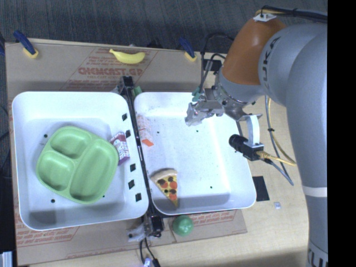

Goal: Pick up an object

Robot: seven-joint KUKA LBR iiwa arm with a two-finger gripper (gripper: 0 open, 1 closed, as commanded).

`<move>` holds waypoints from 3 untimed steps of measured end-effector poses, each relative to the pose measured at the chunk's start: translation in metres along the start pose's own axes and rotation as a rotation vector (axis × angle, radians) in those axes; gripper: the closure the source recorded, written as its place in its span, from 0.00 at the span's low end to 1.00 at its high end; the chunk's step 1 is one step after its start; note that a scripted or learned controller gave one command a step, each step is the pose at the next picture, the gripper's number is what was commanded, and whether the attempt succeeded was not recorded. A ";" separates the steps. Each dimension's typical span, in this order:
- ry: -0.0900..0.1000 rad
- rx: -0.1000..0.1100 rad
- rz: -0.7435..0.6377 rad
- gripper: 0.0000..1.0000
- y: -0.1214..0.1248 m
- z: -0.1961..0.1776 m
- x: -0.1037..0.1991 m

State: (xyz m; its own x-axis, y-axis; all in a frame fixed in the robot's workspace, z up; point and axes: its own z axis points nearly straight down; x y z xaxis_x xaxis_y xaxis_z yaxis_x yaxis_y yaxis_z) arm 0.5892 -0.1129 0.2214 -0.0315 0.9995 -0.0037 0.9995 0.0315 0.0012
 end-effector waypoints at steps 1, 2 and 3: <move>0.003 0.004 0.024 1.00 -0.046 -0.009 0.056; 0.003 0.004 0.024 0.00 -0.046 -0.009 0.056; 0.002 0.005 0.025 0.00 -0.004 0.052 -0.013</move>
